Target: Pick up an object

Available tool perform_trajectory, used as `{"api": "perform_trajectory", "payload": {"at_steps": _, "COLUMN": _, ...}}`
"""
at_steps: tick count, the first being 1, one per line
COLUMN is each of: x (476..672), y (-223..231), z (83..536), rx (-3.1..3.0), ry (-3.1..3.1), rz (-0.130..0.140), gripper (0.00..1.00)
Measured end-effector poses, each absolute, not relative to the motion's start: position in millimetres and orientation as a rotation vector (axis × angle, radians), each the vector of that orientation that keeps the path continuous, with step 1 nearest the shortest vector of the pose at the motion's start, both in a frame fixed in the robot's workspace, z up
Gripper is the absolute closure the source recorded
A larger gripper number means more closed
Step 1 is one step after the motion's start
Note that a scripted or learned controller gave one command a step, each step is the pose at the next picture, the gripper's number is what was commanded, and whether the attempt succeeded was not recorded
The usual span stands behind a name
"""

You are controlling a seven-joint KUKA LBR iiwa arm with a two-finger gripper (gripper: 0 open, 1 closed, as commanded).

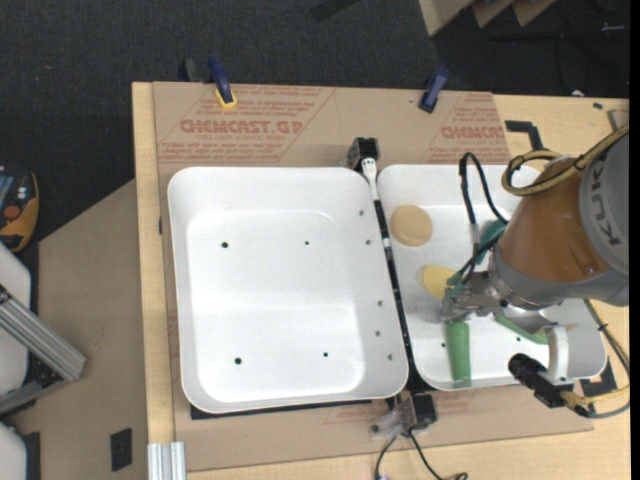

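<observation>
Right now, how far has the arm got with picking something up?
Done: the arm has reached into the right bin, low over a yellow piece and a green stick. In hand: nothing visibly lifted. Left: gripping and raising one; the tan disc lies apart.

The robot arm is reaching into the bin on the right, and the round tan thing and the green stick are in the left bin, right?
Not quite. The camera view shows the round tan thing and the green stick in the right bin, the same one the arm reaches into, not the left bin.

Tan disc (411,225), yellow piece (434,279), green cylinder (458,353), right bin (430,183)
</observation>
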State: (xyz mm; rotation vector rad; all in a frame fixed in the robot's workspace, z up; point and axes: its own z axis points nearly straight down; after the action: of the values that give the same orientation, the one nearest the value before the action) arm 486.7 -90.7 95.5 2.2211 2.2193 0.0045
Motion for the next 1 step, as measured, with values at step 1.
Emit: {"api": "perform_trajectory", "payload": {"at_steps": 1, "x": 514.5, "y": 0.1, "z": 190.3, "rx": 2.204, "ry": 2.229, "rz": 0.015, "gripper": 1.00}}
